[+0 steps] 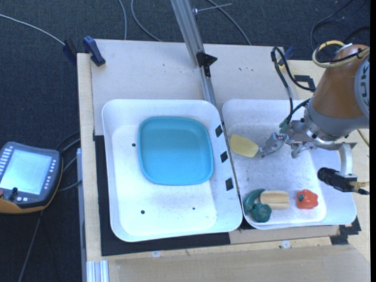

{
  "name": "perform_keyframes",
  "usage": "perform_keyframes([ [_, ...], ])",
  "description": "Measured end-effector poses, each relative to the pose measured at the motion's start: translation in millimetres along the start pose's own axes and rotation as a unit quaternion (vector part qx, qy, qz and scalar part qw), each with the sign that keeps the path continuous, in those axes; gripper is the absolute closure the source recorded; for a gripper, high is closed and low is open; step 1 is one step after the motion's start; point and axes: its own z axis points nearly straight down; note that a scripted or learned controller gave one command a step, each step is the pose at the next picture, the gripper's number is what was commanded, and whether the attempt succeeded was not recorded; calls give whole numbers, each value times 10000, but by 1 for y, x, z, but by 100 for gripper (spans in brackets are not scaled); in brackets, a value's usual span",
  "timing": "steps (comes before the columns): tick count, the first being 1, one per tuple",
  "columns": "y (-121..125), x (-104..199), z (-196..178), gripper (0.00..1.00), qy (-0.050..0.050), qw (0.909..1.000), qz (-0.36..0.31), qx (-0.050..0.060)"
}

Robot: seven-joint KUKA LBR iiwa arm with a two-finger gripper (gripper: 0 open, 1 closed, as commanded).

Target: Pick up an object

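Along the right bin's (329,216) 6 o'clock wall lie a green piece (257,205), a tan block (275,200) touching it, and a red pepper (306,199) just apart at the block's 3 o'clock. A yellow piece (243,145) rests at the bin's 9 o'clock side, with the gripper (272,146) just beside it at its 3 o'clock, fingers spread and holding nothing. The left bin (117,175) holds a blue plate (175,150).

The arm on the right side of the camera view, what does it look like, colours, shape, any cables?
The rounded arm has a wide orange band above a grey wrist. Below it sits a small grey metal two-finger gripper on a silvery mount. Black and yellowish cables loop beside the arm, and a black cylindrical attachment sticks out near the wrist.
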Motion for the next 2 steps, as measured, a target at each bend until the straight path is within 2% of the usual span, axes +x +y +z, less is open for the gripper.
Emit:
perform_keyframes([
  [1,4,-3,44,0,0,10000,2,-1],
  [2,4,-3,62,0,-2,10000,1,-15],
])
